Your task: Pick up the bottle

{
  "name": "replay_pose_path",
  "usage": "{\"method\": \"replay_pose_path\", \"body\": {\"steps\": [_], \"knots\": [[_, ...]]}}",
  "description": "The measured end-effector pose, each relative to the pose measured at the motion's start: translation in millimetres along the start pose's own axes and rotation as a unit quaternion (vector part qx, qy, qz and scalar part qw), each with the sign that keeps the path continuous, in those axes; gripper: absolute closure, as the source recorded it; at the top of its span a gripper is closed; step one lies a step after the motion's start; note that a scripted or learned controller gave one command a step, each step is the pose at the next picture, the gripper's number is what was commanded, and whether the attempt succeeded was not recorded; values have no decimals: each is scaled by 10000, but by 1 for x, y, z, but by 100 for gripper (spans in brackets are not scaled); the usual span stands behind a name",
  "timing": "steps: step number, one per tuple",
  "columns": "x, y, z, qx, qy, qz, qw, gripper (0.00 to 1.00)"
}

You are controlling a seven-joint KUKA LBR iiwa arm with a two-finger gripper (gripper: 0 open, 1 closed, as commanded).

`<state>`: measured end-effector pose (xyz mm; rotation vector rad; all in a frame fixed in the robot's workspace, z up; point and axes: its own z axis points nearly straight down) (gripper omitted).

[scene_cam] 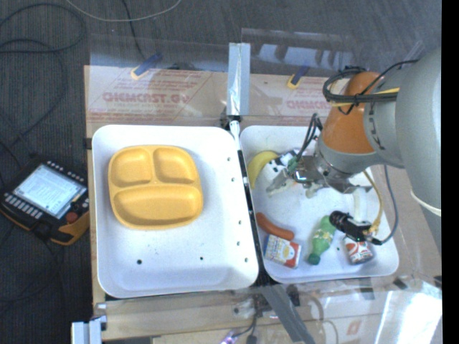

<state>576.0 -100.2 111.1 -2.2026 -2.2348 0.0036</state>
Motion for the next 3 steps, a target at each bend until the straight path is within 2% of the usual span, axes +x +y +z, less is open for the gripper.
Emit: {"method": "replay_pose_path", "body": {"steps": [1,2,3], "knots": [[-83,-84,13,8,-5,100,9999,0],[-80,-84,6,21,20,89,10000,100],[-32,-92,-120,-9,-6,-855,9963,100]]}}
